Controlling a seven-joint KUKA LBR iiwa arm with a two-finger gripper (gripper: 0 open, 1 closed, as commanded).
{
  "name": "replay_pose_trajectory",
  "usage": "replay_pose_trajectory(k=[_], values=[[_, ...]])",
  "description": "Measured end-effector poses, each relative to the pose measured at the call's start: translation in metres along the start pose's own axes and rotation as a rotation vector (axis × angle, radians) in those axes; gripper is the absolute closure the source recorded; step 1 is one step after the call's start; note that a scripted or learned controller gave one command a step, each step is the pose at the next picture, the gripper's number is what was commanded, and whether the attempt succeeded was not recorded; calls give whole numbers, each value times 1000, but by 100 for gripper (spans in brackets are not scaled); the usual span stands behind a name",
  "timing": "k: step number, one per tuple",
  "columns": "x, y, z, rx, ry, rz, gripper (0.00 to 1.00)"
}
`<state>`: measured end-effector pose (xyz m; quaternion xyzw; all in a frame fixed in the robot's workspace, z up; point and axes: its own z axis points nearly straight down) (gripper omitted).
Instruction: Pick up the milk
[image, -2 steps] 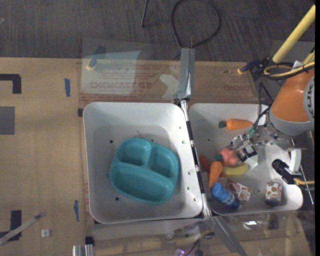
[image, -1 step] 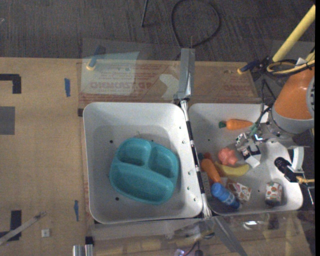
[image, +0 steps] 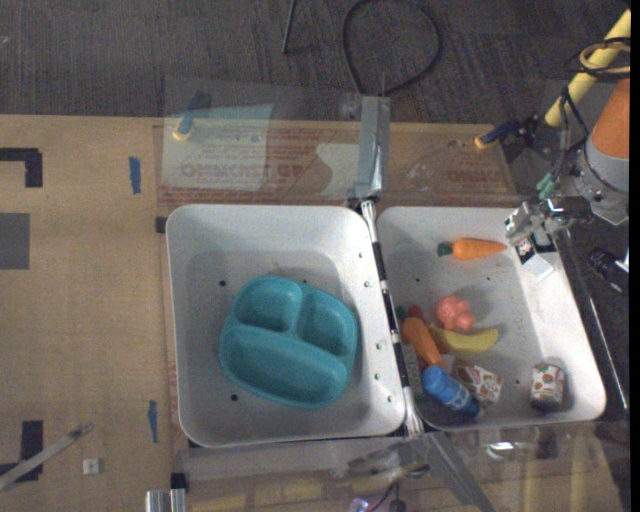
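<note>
Milk carton (image: 547, 385) | upright, right bin's (image: 585, 330) near-right corner | jaws: cannot tell

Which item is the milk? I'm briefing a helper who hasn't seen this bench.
Start at the right bin, not the one holding the teal plate. Go to its near right corner: the milk is a small white carton with red print, standing apart from the cluster around the banana.

Small white milk carton (image: 547, 385) stands in right bin's (image: 585, 330) near-right corner.
</note>
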<state>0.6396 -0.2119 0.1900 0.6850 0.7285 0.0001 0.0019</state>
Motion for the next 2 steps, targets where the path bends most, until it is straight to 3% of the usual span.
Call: replay_pose_trajectory(k=[1, 2], values=[[-4, 7, 89, 2, 1, 28, 100], [71, 33, 14, -2, 0, -39, 100]])
